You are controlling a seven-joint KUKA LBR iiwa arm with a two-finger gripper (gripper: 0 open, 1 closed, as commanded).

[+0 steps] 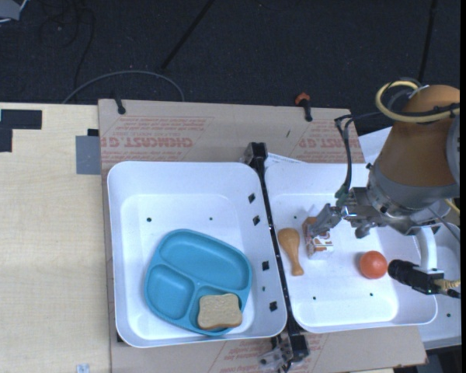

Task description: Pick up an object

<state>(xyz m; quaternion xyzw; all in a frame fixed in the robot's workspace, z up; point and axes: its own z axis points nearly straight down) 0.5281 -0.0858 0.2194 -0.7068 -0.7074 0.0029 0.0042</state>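
1. Starting with the task's thing, we log a small white-and-brown item [321, 245] on the floor of the right bin [349, 317], left of that bin's middle. We cannot make out what it is at this sharpness.
2. We see the gripper [318, 225] directly over the item, at its far edge as the camera looks. We cannot tell whether the two touch.
3. We cannot tell whether the gripper is spread or pressed together, as its tip reads as a blur of grey metal. We therefore log no grasp.
4. We note a tan drumstick-shaped toy [290, 250] just left of the item and apart from it. Its thick end points toward the far side and its thin end toward the near rim.
5. We note an orange-red ball [373, 264] to the right of the item, well apart from it, on the same bin floor.
6. We see the arm [415, 146] reaching in from the right, hanging above the right bin.
7. We find a blue divided plate [206, 259] in the left bin [124, 208]. A tan bread-like slice [219, 311] sits in its near right compartment.
8. We record a black strip [268, 231] where the two bins meet. Both bins rest on a cardboard sheet [186, 134] with red print, which lies on a pale wooden bench [39, 239].
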